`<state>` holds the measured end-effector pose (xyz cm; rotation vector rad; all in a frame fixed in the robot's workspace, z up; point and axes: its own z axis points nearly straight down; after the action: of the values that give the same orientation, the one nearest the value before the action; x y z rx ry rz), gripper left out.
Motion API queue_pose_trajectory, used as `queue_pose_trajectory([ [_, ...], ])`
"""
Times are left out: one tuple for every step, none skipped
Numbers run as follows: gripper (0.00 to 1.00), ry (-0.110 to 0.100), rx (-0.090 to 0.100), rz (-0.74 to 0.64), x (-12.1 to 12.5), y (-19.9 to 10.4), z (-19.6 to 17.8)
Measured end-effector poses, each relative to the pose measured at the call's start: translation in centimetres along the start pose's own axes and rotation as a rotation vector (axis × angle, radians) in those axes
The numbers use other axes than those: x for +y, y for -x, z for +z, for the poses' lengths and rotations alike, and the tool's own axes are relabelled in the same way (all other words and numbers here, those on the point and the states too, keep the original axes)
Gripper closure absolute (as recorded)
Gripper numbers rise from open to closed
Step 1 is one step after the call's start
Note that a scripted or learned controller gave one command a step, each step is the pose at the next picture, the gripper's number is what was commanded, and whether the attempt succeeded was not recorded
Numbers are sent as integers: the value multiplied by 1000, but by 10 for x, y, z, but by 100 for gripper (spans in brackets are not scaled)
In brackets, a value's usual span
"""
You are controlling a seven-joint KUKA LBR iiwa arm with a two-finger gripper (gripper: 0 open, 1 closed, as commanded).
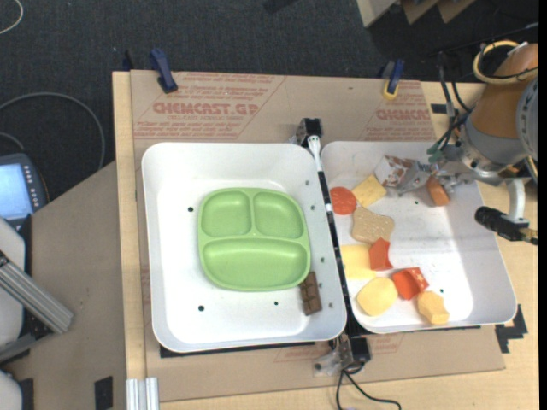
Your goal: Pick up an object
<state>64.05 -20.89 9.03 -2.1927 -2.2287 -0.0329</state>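
Orange block (pixel 438 193) in right bin (pixel 479 267), far end, just beside gripper (pixel 419 178). Gripper state: cannot tell, fingertips blurred. Risk: closing beside block, nudging it against crumpled wrapper (pixel 395 171), lifting with nothing held.

Even, bright overhead light; soft shadows; slightly soft focus, perhaps mild edge distortion.

A green divided plate (pixel 254 238) lay mid left bin (pixel 162 254). Food pieces (pixel 373 259) crowded the right bin's (pixel 479 263) left edge. The gripper (pixel 416 178) hung near its far edge.
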Motion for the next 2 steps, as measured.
queue_pose_trajectory([
  [100, 12, -23, 3, -2, 7, -14],
  [100, 1, -26, 14, 6, -16, -8],
])
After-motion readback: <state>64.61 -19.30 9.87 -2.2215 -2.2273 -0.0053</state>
